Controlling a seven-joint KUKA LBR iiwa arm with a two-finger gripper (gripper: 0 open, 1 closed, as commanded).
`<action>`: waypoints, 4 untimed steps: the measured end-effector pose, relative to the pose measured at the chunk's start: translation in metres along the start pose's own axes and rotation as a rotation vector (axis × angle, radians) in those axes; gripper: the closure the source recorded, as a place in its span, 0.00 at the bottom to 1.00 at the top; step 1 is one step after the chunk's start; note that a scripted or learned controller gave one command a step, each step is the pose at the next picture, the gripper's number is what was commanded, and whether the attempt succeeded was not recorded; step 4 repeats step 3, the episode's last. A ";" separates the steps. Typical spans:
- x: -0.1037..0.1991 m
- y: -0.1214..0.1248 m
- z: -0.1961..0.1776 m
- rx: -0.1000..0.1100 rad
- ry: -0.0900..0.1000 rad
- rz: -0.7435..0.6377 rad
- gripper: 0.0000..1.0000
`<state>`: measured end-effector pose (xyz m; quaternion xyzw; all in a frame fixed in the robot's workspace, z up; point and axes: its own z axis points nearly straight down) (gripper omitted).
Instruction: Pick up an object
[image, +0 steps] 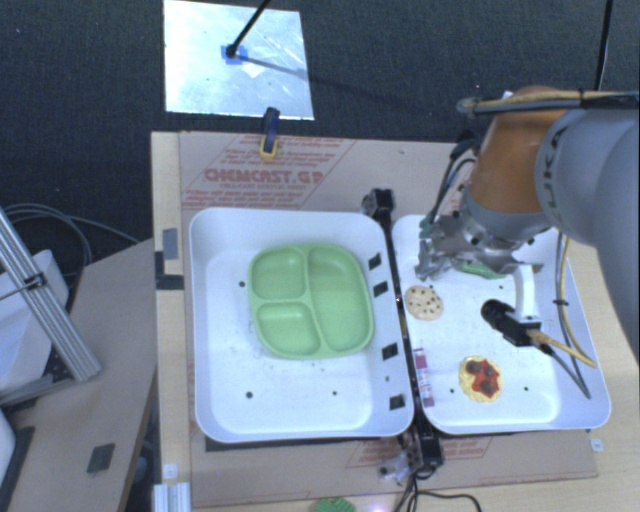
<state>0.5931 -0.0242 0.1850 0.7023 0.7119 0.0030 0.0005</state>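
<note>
Nearest in the camera view, a small toy pizza (481, 379) is seen lying flat on the floor of the right bin (500, 425), well apart from the other pieces. It is judged that the pieces are scattered loosely so that each can be taken singly. A little farther in, a chocolate-chip cookie (424, 301) is laid flat close to the wall between the bins. Just beyond the cookie, the gripper (432, 262) is lowered towards the bin floor under the grey-and-orange wrist. It cannot be told whether it is open or closed, and nothing is seen to be held in it. A green item (490, 268) is partly covered beneath the wrist, and its kind cannot be made out. In the left bin (300, 400), a green divided plate (310, 300) is set flat near the middle. Farthest off, a yellow-and-blue clamp (269, 135) is fixed on the edge of the lettered board (300, 170) under both bins, presumably to hold it in place.
</note>
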 end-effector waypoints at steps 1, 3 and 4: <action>0.047 -0.020 -0.009 0.005 -0.001 0.005 1.00; 0.154 -0.029 0.077 -0.005 -0.003 0.013 1.00; 0.154 -0.029 0.077 -0.005 -0.003 0.013 1.00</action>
